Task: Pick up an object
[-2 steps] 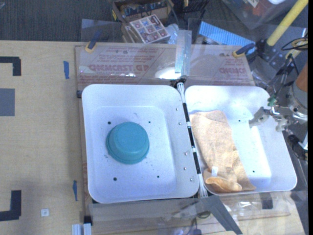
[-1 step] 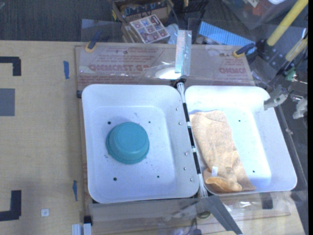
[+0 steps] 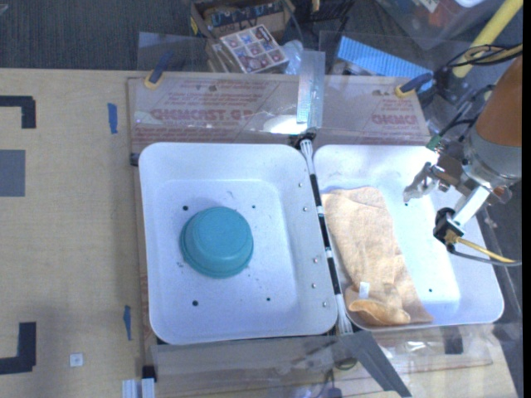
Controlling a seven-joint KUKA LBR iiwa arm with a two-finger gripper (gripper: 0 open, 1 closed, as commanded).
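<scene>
An upturned teal bowl (image 3: 217, 240) sits in the middle of the left bin (image 3: 166, 172). In the right bin (image 3: 477, 301) a tan cloth (image 3: 365, 239) lies crumpled along the left wall. A small tan, bread-like piece (image 3: 379, 309) rests on the cloth's near end. My gripper (image 3: 432, 205) hangs over the right bin's far right part, just right of the cloth. Its fingers are spread open with only white bin floor showing between them. It holds nothing.
A clear ridge with screws (image 3: 319, 222) divides the two bins. Cables and a yellow wire (image 3: 485, 254) trail from the wrist at the right. Boxes and clutter lie beyond the bins' far edge. Wooden bench top extends to the left.
</scene>
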